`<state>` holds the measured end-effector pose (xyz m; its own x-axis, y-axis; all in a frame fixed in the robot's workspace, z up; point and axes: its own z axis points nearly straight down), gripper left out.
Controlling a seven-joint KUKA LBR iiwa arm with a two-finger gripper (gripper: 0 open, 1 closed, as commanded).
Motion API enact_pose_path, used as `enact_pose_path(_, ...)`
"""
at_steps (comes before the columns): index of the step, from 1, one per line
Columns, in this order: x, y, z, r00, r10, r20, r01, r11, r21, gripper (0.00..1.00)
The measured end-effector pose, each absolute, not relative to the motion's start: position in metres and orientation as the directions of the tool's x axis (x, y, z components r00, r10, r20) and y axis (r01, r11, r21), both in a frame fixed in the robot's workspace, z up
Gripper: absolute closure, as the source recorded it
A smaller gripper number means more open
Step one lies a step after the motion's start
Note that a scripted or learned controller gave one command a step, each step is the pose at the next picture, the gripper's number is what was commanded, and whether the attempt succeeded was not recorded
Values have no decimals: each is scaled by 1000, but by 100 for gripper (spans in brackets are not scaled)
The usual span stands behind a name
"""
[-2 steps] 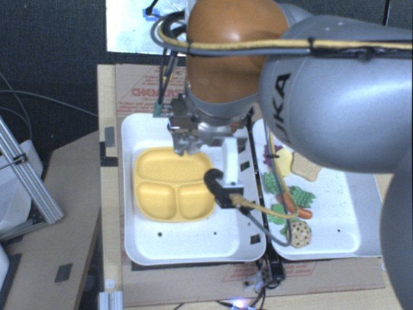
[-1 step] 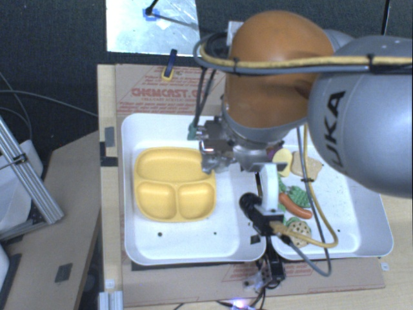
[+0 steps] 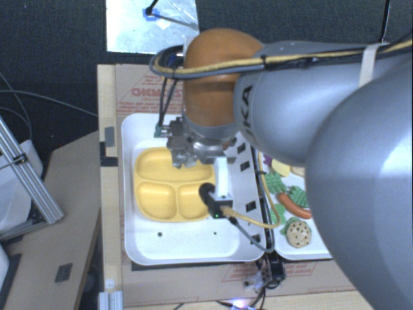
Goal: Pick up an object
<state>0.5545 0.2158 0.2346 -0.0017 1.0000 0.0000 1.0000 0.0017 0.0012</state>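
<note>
Gripper [image 3: 185, 155] down over left bin [image 3: 174, 247], right above far edge of yellow tray [image 3: 158, 196]. Open or closed: cannot tell, hidden under the wrist. Nothing seen held.

Tray flat in left bin, toward its far left part, three compartments up, one long at the back and two smaller in front. Bare white floor in front of tray, near edge of bin.

Arm [image 3: 310, 108] in from right, grey, huge in frame, covering much of right bin [image 3: 317, 250]. Orange band [image 3: 216, 70] straight above gripper.

In the visible strip of right bin: green leaf [image 3: 276, 185], sausage [image 3: 295, 205] just beside it, cookie [image 3: 297, 232] nearer the front, pale yellow piece [image 3: 282, 168] at the back, partly under arm. All well apart from gripper, across the wall between bins.

Cardboard [image 3: 139, 89] under both bins. Shiny sheet [image 3: 151, 18] on dark backdrop behind.
</note>
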Motion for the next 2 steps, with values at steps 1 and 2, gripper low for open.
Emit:
enact_pose_path(1, 616, 235, 136, -5, 1000, 2, 1000, 5, 6, 100)
enact_pose_path(2, 518, 235, 172, -4, 1000, 0, 1000, 4, -6, 100)
